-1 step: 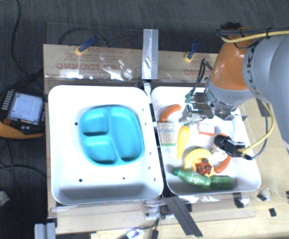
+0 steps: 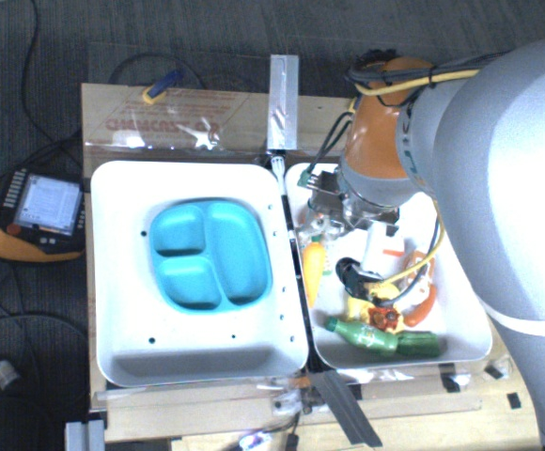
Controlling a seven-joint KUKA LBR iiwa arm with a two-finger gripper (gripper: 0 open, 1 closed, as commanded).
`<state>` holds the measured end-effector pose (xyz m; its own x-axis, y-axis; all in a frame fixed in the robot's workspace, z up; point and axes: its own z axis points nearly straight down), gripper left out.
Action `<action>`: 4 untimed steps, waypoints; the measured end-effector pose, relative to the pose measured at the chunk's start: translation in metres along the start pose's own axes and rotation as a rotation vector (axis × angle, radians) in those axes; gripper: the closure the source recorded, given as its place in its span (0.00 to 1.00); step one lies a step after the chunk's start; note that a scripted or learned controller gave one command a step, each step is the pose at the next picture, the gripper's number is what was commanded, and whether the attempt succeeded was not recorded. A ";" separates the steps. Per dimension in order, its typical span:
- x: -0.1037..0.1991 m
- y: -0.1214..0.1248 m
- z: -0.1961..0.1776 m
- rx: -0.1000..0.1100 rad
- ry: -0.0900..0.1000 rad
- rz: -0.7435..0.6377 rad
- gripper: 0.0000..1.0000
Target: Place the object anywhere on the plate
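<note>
The gripper [image 2: 334,216] hangs low over the right bin's [image 2: 470,332] cluttered toys [image 2: 381,322] — how its fingers stand cannot be told. The blue plate [image 2: 207,252] waits in the left bin [image 2: 122,346]. Likely risk: crowded pieces defeat a clean grasp — or two lift together.

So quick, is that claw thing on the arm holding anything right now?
Tool: cannot be told; it sits low over the right bin, above the pile of toys.
</note>
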<state>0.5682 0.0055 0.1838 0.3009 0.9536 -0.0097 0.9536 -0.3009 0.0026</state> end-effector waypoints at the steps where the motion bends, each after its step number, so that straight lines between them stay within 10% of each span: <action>1: -0.012 -0.030 0.000 -0.001 0.005 -0.263 1.00; 3: 0.130 -0.043 -0.026 0.006 0.007 -0.352 1.00; 4: 0.130 -0.043 -0.026 0.005 0.006 -0.352 0.00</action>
